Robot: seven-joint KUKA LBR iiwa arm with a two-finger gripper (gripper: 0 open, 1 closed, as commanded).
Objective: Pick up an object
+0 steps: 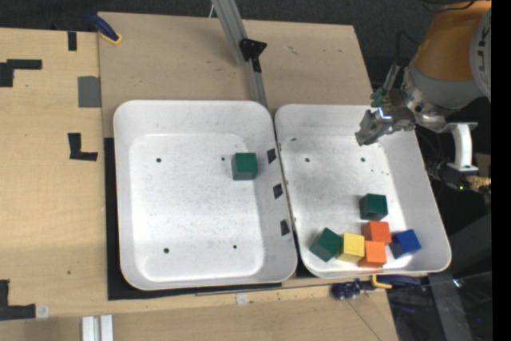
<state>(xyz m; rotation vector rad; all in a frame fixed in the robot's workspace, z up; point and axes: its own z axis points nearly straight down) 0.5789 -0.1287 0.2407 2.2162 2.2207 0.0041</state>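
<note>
Right bin (415, 172): gripper (369, 132) above far edge, touching nothing.

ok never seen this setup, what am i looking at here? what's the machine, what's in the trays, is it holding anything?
One fixed camera looks down at a slant on a bench. The robot arm, grey with an orange band, reaches in from the right. Its gripper hangs over the upper part of the right bin, with nothing visible between its fingers. That bin holds a cluster of blocks near its lower edge: two green, one yellow, two orange, one blue. The left bin holds a single green block.
</note>
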